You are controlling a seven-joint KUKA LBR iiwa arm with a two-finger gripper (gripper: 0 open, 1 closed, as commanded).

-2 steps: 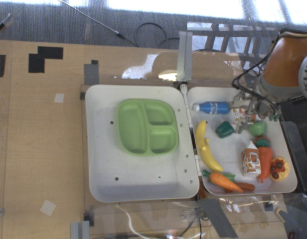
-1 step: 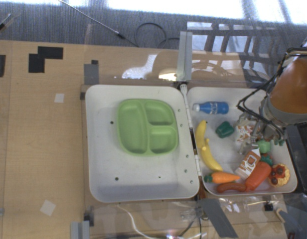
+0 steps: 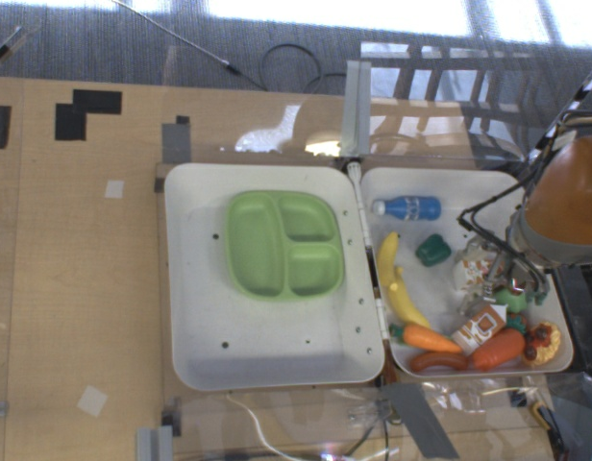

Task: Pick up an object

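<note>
Progress check, pick-up task, single view from above the desk (image 3: 75,286)

Arm reaches in from the right, orange band above the wrist over the right bin's far-right side. End effector (image 3: 503,291) sits low in the right bin (image 3: 440,243), down among the clutter at the bin's right end. Whether it is released or clenched: cannot tell, cables and wrist hardware crowd that spot, and nothing can be made out as gripped.

Candidate objects all lie in the right bin:
- blue bottle (image 3: 407,207) on its side near the far wall
- dark green piece (image 3: 433,250), apart from the rest
- banana (image 3: 399,281) along the left wall
- carrot (image 3: 432,338) and a small carton (image 3: 479,327) near the front, the carton just beside the end effector
- a red-orange vegetable (image 3: 498,350) at the front wall

Left bin (image 3: 195,286) carries a green divided plate (image 3: 283,244), nothing on it.

Judgement: approach done, descent into the pile looks about complete. No object seen lifted clear. Left to do: secure a grasp, then raise
</note>
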